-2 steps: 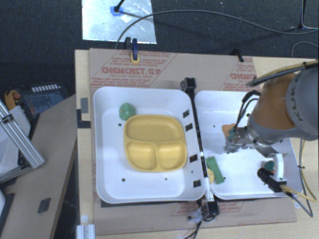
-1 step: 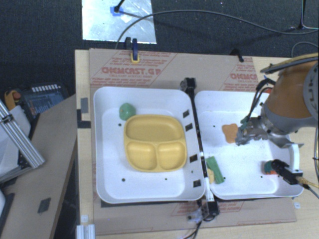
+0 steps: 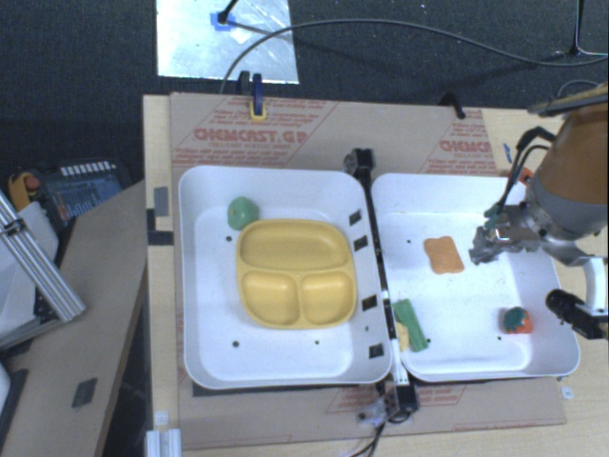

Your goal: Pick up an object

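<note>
Counter, right white bin [image 3: 542,350] — end effector [image 3: 487,244] beside flat orange piece [image 3: 443,254], finger state unclear; risk — descent misses, nudges piece aside.

Bench [image 3: 124,255]: pale wood top, covered in the middle by a brown cardboard sheet [image 3: 324,131] with red print. On the cardboard, two shallow white bins side by side, touching along a black central divider. Left bin [image 3: 205,350] and right bin [image 3: 557,350] both sit flat. Yellow and blue clamp [image 3: 257,98] at the far edge of the cardboard, left of centre. Small grey tags [image 3: 84,391] on the bare wood, near left. Aluminium rail [image 3: 33,260] lying across the left edge.
</note>
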Motion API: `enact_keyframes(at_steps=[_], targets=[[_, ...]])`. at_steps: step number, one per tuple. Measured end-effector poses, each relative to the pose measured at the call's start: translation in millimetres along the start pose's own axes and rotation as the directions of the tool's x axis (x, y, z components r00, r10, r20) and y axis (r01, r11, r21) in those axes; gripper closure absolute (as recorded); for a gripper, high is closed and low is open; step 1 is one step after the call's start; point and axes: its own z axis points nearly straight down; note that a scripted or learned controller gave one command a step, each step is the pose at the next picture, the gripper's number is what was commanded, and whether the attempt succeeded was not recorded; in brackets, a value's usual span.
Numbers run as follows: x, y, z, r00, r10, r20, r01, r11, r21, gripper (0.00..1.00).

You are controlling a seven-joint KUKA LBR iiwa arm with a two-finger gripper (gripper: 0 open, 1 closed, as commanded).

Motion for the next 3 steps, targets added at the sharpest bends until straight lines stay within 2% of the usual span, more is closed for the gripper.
enact_keyframes(at_steps=[1,2,3], targets=[[0,2,-40,1.0,-0.001,0.0,0.001,1.0,0.001,1.0],[58,9,-42,1.0,-0.007,-0.003,0.007,1.0,0.005,1.0],[106,4,-26,1.0,-0.006,-0.004,0.006,1.0,0.007,1.0]])
